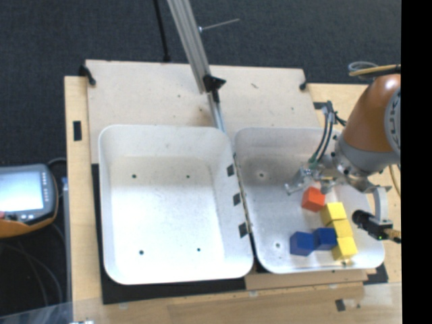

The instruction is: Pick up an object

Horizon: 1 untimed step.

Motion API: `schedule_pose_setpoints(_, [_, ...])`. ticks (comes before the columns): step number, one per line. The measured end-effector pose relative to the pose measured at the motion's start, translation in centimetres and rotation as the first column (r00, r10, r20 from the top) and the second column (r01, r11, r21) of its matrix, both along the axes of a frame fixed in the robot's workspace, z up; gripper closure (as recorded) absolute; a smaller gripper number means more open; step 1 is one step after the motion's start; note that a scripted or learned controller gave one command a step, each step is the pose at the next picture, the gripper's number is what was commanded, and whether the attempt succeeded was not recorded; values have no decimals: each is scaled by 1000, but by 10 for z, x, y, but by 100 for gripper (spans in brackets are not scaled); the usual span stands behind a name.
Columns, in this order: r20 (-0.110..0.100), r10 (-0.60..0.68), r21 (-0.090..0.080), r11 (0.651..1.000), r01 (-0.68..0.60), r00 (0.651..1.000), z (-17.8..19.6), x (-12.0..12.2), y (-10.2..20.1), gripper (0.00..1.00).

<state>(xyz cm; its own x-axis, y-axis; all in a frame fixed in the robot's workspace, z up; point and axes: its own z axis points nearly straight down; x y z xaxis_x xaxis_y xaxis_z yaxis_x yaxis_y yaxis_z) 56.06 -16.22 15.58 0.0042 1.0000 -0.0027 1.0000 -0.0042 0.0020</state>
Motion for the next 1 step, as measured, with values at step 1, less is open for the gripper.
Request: schedule_pose_setpoints(1, [18, 9, -5, 1000, -9, 1000, -30, -24, -11, 0])
